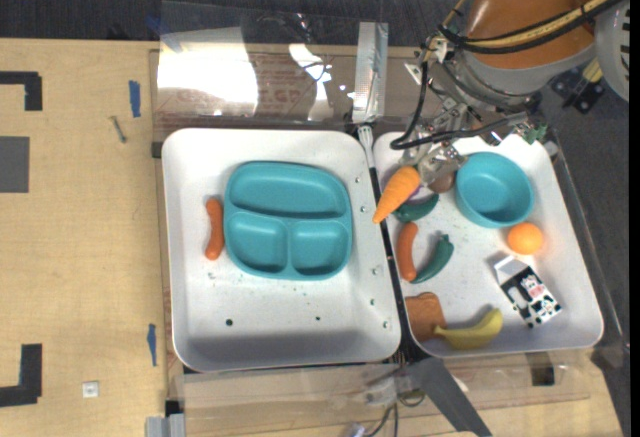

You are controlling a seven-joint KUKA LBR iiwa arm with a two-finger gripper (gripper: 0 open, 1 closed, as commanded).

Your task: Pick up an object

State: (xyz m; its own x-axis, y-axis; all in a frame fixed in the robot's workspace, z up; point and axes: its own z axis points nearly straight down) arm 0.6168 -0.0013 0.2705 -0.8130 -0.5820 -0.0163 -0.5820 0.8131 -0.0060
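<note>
An orange carrot point(397, 193) lies at a slant over the divider between the two bins, its thick end up and to the right. My gripper point(436, 168) hangs low in the right bin point(575, 305), right beside that thick end and left of a teal bowl point(493, 188). Whether the gripper has hold of the carrot is hidden by the wrist. Also in the right bin are a green pepper point(434, 260), a red sausage point(407, 250), an orange point(524, 238), a banana point(470, 330), a brown piece point(424, 310) and a white-and-black carton point(527, 290).
The left bin point(190, 315) holds a teal divided plate point(288, 220) and an orange-red sausage point(214, 228) along the plate's left side. A second green piece point(415, 208) lies under the carrot's thick end. A clear plastic sheet point(260, 75) lies behind the bins.
</note>
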